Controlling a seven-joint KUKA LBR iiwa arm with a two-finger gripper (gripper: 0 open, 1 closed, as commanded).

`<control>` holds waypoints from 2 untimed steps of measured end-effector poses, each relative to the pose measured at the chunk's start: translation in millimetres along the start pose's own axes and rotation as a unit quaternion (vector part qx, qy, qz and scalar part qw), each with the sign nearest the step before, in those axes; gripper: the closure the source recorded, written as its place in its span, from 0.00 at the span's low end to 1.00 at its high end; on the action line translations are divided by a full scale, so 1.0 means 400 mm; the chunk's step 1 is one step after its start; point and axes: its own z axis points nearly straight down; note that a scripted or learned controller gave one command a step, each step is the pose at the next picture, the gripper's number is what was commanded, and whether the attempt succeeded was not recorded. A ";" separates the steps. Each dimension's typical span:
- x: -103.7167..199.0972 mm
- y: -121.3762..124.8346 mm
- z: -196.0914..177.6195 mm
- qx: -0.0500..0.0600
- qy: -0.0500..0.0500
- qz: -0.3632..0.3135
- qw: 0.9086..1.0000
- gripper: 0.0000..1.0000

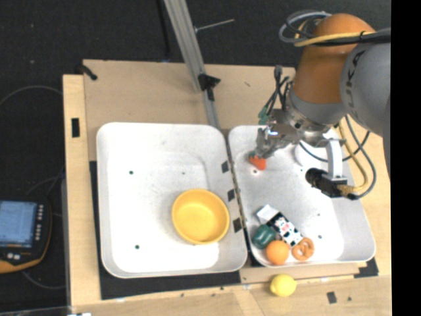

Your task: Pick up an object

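Small red-orange object (258, 162) lies at the far-left corner of the right white bin (355, 232), directly beneath the tool (266, 143). Whether the tool is clenched cannot be told. A straight, centred descent is advised, clear of the bin wall.

We see the arm (368, 78) as smooth rounded grey casing with a broad orange band (325, 58) above the wrist. Yellow and grey cables (309, 31) loop over its top; thinner dark and yellow leads (358, 157) trail beside a white bracket (334, 158) below.
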 end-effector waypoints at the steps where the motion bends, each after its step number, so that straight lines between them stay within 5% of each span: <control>1: 0.115 0.062 -0.014 -0.001 0.001 -0.001 1.000 1.00; 2: 0.242 0.108 0.028 0.000 0.000 0.000 1.000 1.00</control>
